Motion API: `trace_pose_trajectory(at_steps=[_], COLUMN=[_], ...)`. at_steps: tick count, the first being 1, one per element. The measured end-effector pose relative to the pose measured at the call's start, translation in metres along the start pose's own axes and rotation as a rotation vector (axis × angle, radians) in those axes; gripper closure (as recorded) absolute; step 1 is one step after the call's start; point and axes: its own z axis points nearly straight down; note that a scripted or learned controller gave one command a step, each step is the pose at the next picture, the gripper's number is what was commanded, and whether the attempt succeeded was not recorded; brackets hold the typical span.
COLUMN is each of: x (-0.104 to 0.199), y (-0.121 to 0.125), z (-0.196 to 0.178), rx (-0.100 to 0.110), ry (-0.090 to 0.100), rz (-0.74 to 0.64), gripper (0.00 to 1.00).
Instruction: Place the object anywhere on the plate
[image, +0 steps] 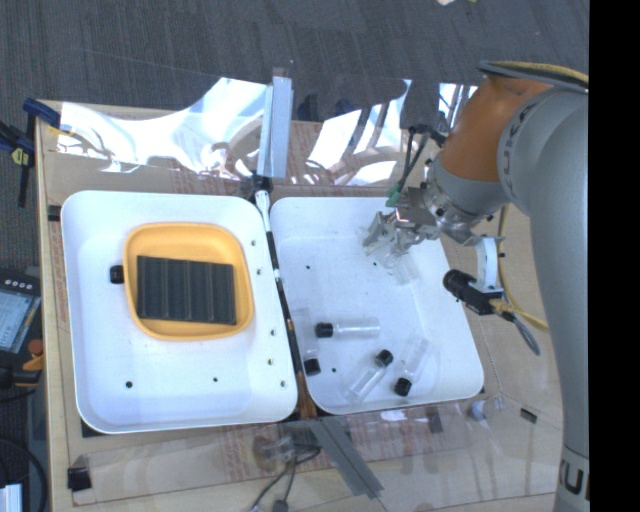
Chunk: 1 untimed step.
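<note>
Bench (160, 455) with two white bins (100, 380), foil backdrop (150, 140).

1. I see two shallow glossy white plastic bins (160, 400).
2. My rounded yellow plate (150, 245) carries a black ribbed rectangular insert (190, 290).
3. I count clear plastic vials with black caps (345, 328).
4. My arm shows grey with an orange band (480, 115).

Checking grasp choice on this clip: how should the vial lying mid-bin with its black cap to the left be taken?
Grip the vial across its clear barrel, mid-length, coming straight down. It lies flat, roughly left-right, apart from the other vials, so the claw should probably close from front and back.
</note>
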Motion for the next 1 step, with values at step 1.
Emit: trace_pose_trajectory(at_steps=[1], x=[0.0445], y=[-0.0300], z=[0.0165], rx=[0.004], ry=[0.001], rz=[-0.231], gripper=[1.00])
